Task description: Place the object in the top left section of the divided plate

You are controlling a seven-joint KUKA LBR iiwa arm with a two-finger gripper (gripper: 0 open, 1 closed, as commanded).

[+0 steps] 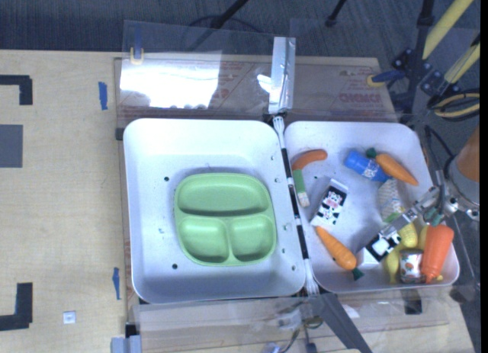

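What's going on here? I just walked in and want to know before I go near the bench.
A robot arm is reaching in from the right, with its gripper low over the right bin, among a jumble of toy items: carrots, a blue bottle and a black-and-white cow-print box. The green divided plate sits in the left bin, and all of its sections are bare, so nothing has been placed yet. Whether the gripper has hold of anything can't be told from here.

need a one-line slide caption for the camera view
Green divided plate waits in the left bin while the gripper reaches among toy carrots and other items in the right bin.
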